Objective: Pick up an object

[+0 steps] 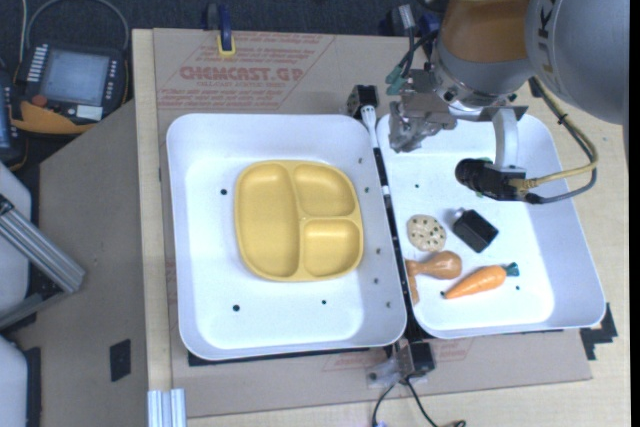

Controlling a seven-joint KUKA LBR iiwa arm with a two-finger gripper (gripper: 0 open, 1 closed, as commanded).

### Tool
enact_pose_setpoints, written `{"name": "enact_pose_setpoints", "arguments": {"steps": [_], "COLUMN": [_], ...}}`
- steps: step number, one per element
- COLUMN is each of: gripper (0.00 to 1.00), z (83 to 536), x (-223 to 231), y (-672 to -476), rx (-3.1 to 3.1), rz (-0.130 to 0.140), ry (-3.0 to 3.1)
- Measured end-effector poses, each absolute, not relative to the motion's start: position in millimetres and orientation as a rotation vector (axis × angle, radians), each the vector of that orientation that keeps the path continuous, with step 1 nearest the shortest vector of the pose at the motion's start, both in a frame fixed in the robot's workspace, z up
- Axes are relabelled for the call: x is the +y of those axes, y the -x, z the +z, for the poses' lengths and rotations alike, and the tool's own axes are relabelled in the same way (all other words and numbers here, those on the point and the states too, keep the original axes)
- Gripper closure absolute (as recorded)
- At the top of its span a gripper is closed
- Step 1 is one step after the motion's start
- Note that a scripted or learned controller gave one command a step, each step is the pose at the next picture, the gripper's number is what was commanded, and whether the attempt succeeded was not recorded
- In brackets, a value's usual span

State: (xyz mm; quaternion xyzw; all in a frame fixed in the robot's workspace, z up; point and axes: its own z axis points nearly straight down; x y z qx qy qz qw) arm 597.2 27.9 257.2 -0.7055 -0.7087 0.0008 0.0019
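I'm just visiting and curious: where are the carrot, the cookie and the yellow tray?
carrot (pixel 474 283): camera view, middle of its orange body.
cookie (pixel 426 232): camera view, centre of its speckled face.
yellow tray (pixel 297 219): camera view, ridge where its compartments meet.

Yellow plate, three compartments, sits in left bin. Bins rest on brown board printed with red lettering; blue clamp at its far edge. Pendant with dark screen lies off to the left, cabled.
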Motion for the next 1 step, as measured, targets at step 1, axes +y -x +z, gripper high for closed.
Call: {"name": "enact_pose_setpoints", "arguments": {"steps": [1], "gripper": [1.0], "z": [252.2], "x": [86.5], "y": [-580.8], "rx": [-2.224], "rz": [0.003], "ry": [2.213]}}
